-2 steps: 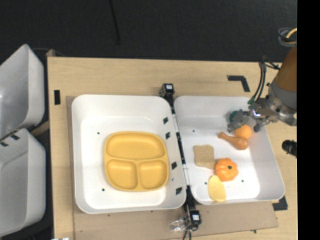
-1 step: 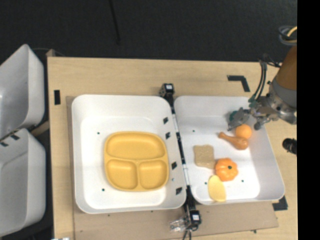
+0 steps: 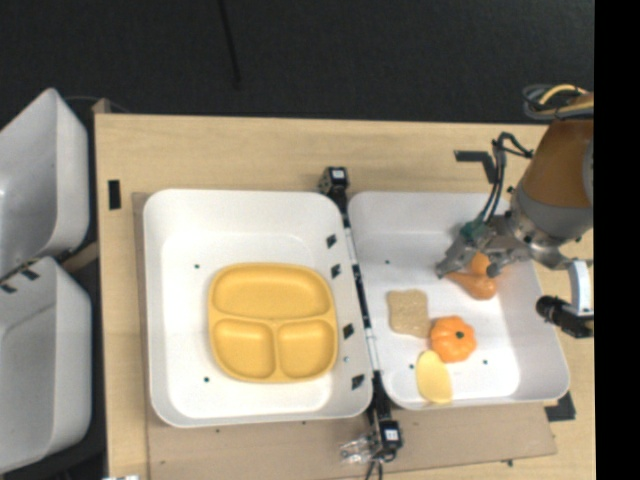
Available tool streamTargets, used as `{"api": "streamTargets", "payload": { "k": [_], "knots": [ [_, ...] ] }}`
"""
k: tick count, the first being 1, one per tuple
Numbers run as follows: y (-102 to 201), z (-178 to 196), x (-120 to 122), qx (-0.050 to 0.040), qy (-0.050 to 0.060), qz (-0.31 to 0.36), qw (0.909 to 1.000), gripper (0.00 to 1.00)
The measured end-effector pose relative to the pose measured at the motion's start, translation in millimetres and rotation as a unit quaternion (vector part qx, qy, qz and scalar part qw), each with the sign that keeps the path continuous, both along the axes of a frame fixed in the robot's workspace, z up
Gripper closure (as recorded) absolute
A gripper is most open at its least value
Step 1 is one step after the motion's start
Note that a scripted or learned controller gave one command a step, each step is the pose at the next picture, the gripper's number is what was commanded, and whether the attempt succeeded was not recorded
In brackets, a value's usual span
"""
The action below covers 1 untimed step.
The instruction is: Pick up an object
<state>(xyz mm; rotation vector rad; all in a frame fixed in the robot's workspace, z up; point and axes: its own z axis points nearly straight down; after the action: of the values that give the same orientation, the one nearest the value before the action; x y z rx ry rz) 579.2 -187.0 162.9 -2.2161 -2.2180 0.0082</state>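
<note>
Gripper (image 3: 478,251) sat low in the right bin (image 3: 400,218), near its upper right part, when you looked down through the 1 camera. Its 2 fingers reached down and left from the grey wrist, and an orange lump (image 3: 479,281) lay right at their tips. The upper part of that lump appeared to sit between the fingers, but the wrist shaded the spot, so you could not tell whether they were clamped on it or merely straddling it.

You would have judged the lump to be a small plastic toy food: light, stiff, smooth and rounded, so likely to slip sideways out of a shallow pinch. A hold across its narrower middle looked safest.

3 other pieces lay in the same bin, below and left of the gripper. A tan slice (image 3: 407,312) lay flat and thin, hard to get fingers under. A pumpkin (image 3: 453,339) sat just beside it, round and ribbed, and would suit a grasp across its widest part. A pale yellow piece (image 3: 433,378) rested near the front wall, just below the pumpkin.

In the left bin (image 3: 170,228) you saw a yellow tray (image 3: 272,320) with 3 compartments, well apart from the arm.
</note>
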Motion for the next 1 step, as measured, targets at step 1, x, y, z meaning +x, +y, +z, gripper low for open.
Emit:
{"api": "streamTargets", "payload": {
  "k": [1],
  "knots": [
    [9.0,-58.4,1.0,-0.0001,0.0,0.001,1.0,0.0]
  ]
}}
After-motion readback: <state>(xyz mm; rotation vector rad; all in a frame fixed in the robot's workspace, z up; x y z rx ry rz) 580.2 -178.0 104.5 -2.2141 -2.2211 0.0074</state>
